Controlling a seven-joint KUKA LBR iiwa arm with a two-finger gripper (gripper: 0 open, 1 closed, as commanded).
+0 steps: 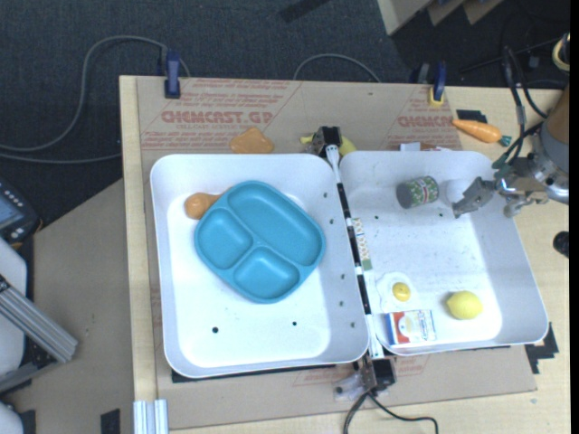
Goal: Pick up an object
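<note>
In the right bin (507,269) lie a small green can (417,191) on its side near the back, a yellow lemon (464,305) at the front right, a toy fried egg (398,290) and a small red-and-white carton (412,325) at the front left. My gripper (494,202) hangs over the bin's back right part, to the right of the can and apart from it. It is open, with nothing between its fingers (469,198).
The left bin (181,315) holds a blue divided plate (260,240) and an orange piece (197,204) tucked at its back left. On the board behind the bins lie a toy carrot (478,131), an orange lump (251,140) and a yellow-black object (326,139).
</note>
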